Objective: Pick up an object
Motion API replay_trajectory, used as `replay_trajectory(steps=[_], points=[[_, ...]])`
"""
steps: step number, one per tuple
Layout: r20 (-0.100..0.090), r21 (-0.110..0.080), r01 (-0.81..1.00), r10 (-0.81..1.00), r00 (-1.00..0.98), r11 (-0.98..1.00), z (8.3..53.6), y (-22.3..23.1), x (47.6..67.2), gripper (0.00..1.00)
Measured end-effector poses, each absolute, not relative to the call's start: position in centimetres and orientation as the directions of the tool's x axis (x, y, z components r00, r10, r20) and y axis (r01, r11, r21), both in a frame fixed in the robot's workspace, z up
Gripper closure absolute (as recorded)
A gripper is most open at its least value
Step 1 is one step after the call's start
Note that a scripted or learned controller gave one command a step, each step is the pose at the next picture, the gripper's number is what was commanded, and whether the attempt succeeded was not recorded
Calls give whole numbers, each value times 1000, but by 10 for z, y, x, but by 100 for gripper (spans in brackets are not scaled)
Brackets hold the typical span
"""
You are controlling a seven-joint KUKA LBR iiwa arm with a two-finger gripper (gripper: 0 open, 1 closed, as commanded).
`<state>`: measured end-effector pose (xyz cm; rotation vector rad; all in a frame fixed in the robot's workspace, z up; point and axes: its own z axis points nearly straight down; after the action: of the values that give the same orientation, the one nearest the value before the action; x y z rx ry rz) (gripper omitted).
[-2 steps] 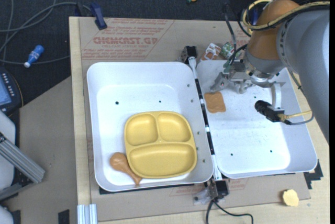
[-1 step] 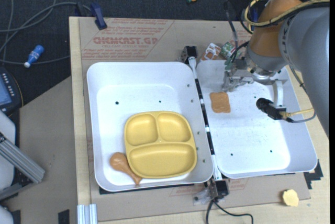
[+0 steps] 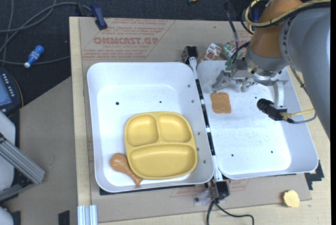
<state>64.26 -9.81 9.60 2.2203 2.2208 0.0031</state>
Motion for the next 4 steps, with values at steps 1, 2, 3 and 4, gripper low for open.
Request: replay_trajectory(steps=[1,2,3,4], points=[[1,-4,1000,1000,2,-2,84,-92,618,0],[0,3,1000,1000,1,-1,96,-92,621,100],[1,-4,1000,1000,3,-3,116,-126,577,100],[1,-2,1000,1000,1,-1,114,-124,579,0]])
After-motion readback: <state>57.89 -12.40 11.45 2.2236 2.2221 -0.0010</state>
